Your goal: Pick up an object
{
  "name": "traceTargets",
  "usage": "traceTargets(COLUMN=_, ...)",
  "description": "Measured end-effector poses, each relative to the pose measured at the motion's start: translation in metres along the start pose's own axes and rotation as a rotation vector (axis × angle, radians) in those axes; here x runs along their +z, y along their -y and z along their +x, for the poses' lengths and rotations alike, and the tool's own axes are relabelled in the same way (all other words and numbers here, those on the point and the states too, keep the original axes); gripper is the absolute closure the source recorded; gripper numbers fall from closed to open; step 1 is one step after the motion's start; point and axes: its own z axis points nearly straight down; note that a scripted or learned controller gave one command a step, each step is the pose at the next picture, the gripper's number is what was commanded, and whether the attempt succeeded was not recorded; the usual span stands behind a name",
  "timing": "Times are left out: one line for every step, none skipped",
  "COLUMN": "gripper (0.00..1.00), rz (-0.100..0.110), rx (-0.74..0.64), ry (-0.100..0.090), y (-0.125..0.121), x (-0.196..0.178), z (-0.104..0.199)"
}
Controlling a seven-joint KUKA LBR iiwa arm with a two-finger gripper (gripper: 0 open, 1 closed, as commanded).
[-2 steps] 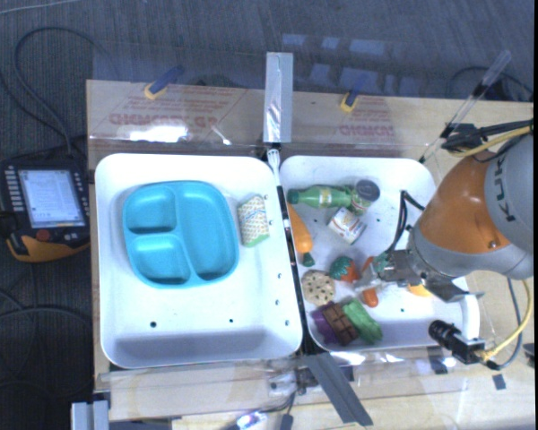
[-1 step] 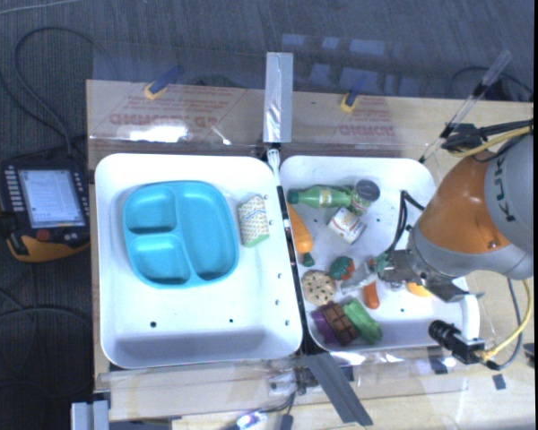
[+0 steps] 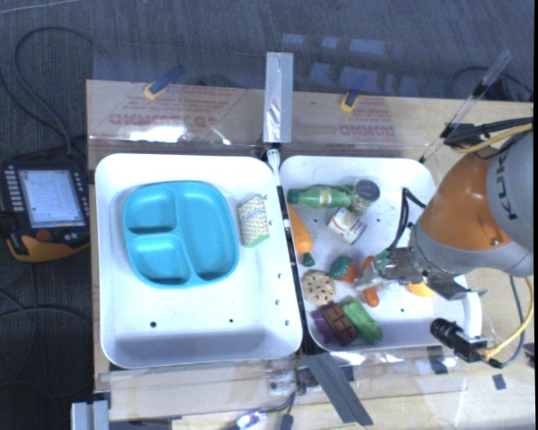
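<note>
My gripper (image 3: 386, 267) hangs low in the right bin (image 3: 412, 176), below the arm's orange band (image 3: 462, 213), amid a cluster of toy foods. Just to its left lie a strawberry-like piece (image 3: 342, 267) and small orange bits (image 3: 369, 294). A speckled cookie (image 3: 318, 285), a brown chocolate bar (image 3: 334, 322) and a green piece (image 3: 365, 323) sit at the bin's front left. Further back are a green bottle (image 3: 323, 196), a small can (image 3: 366, 191), a white cup (image 3: 347, 226) and a carrot (image 3: 299, 231). The arm hides part of the bin's right side.
The left bin (image 3: 188, 339) bears a blue divided plate (image 3: 179, 231) and a small wrapped muffin-like item (image 3: 253, 219) near its right wall. A teach pendant (image 3: 40, 206) lies on the floor at far left. Cables run along the right side.
</note>
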Motion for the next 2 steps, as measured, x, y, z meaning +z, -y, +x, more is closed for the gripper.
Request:
traceTargets(gripper=1.00, rz=0.014, rx=0.143, ry=0.007, y=0.006, x=-0.079, z=-0.023)
traceTargets(gripper=1.00, rz=0.014, rx=0.283, ry=0.008, y=-0.050, x=-0.127, z=0.012)
